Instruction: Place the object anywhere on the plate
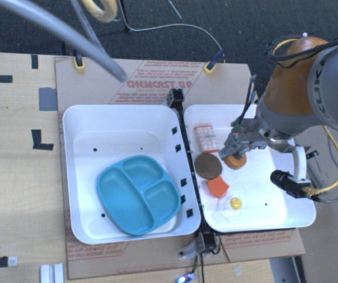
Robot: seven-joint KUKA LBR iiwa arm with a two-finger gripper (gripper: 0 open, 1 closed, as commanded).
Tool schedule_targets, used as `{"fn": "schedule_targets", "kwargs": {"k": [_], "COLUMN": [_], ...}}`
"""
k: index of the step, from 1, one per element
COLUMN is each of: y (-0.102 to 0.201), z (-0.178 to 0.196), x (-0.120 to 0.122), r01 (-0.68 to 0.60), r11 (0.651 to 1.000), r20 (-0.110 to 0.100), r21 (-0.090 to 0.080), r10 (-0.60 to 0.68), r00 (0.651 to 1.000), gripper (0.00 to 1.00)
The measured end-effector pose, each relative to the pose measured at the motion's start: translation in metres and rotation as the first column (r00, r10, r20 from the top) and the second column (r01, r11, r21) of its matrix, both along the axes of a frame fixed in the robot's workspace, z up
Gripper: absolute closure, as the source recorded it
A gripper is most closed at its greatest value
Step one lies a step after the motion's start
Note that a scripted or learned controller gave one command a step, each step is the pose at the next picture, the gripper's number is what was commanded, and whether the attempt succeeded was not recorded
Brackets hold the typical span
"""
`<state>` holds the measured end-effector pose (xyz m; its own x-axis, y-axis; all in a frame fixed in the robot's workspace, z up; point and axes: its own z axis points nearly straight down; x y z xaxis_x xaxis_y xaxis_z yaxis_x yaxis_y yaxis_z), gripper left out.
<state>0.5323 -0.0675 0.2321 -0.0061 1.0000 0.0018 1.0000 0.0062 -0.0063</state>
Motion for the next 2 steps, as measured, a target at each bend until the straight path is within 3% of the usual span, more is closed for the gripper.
{"fn": "schedule_targets", "kwargs": {"k": [2], "y": [0.099], "z": [-0.026], "x": [0.027], "r01": [0.000], "r11": [1.000], "r20": [-0.001], "r21": [-0.002], "r10": [0.000], "r00": [1.000], "gripper": [1.00]}}
